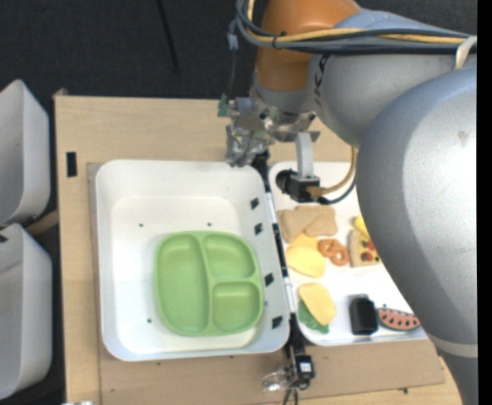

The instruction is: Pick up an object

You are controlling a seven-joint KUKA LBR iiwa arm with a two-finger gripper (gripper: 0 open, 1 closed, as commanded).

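My gripper (246, 148) hangs over the far right corner of the left bin (127, 226), close to the wall between the two bins, with nothing visibly in it. The right bin (340, 337) holds several toy foods: a tan bread slice (308, 222), a yellow wedge (305, 256), an orange pretzel (333, 251), a yellow and green piece (317, 305), a black block (363, 315) and a watermelon slice (396, 318). The arm hides the right part of that bin.
A green divided plate (208, 283) lies in the near half of the left bin. The big grey arm (414, 142) covers the right side of the view. White housings (5, 226) stand left of the bench.
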